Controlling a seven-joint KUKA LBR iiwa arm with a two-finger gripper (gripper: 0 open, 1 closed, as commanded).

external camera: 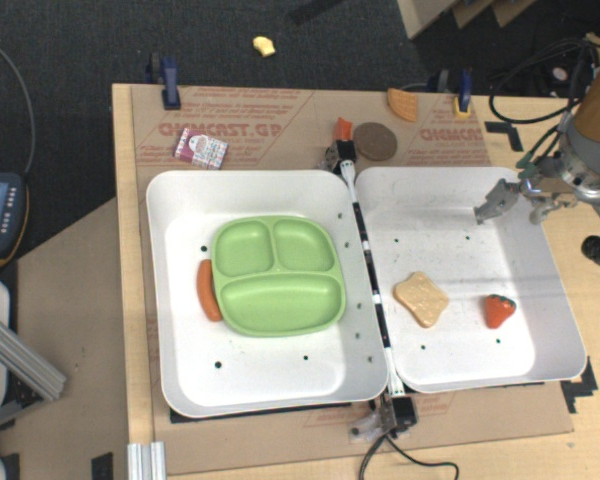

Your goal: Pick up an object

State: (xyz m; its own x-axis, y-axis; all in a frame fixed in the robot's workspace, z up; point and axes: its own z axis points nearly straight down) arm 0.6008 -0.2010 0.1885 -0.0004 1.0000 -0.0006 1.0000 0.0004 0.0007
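1. The gripper (500,204) hangs over the upper right part of the right bin (450,363), at the end of the arm (588,153) that comes in from the right edge.
2. Whether its fingers are spread or pressed together cannot be told; they look grey and blurred, and nothing shows between them.
3. A slice of bread (422,298) lies flat on the floor of the right bin, near its left wall and well below the gripper.
4. A strawberry (499,310) sits to the right of the bread, apart from it, also in the lower half of that bin.
5. The left bin (180,208) holds a green divided plate (277,275) with three compartments, lying in the middle.
6. A carrot (209,290) lies just beside the plate's left edge, touching or nearly touching it.
7. On the table (280,118) behind the bins lie a small pink and white packet (200,148), a brown round disc (375,141) and an orange wedge (403,104).
8. A small yellow object (265,45) rests on the dark floor (80,28) beyond the table.
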